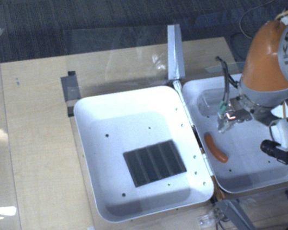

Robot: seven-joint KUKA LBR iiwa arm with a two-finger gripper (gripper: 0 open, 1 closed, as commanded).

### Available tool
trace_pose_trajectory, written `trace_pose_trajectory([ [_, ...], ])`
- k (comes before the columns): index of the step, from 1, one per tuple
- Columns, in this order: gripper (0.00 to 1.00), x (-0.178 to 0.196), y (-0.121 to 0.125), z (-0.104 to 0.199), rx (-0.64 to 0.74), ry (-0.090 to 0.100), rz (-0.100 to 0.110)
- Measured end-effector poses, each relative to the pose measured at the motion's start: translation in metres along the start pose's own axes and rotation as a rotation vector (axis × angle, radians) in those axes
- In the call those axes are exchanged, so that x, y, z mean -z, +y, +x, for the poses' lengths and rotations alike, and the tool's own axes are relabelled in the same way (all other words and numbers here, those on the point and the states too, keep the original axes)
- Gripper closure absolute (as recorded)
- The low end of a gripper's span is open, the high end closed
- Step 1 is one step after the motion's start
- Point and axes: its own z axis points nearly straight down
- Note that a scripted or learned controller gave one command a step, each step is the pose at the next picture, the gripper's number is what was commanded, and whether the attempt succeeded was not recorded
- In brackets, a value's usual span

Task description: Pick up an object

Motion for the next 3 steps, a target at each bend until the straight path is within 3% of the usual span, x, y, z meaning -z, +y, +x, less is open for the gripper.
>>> trace_pose_trajectory([
  [1,0.0,0.0,0.0,0.0,0.0,0.0,0.0],
  [2,0.0,-0.071,0.074,-0.048,0.056,0.0,0.005],
  [3,0.0,0.0,0.057,-0.008,-0.061,0.0,0.001],
])
